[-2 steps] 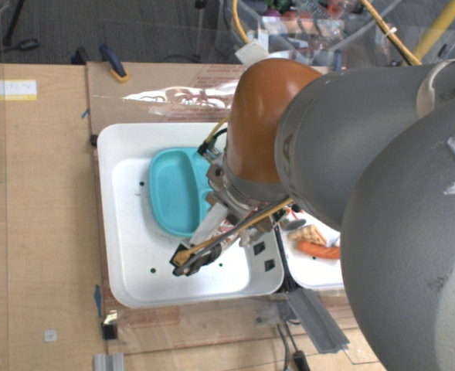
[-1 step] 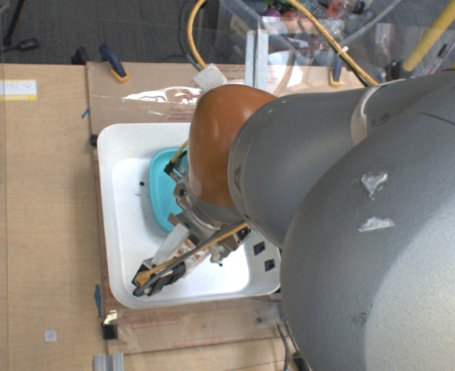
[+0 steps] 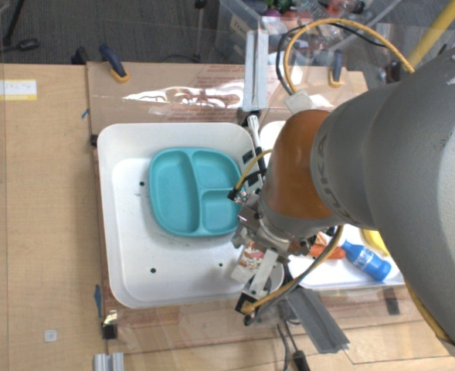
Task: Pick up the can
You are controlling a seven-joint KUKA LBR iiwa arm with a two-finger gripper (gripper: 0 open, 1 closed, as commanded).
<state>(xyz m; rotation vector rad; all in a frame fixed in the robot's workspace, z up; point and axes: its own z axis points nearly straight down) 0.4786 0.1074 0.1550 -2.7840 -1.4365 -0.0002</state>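
Camera view, looking down at a slant: the left bin (image 3: 127,230) holds a teal divided plate (image 3: 195,192), lying flat in its upper middle. The arm (image 3: 381,168) reaches across the bin's right wall, its orange band (image 3: 304,168) just right of the plate. The gripper (image 3: 252,265) sits low beside the plate's lower right corner; whether it is open or closed cannot be told. A small red-and-white item at its tip (image 3: 249,260) may be the can, identity uncertain. A blue bottle (image 3: 366,260) lies well right of the plate.
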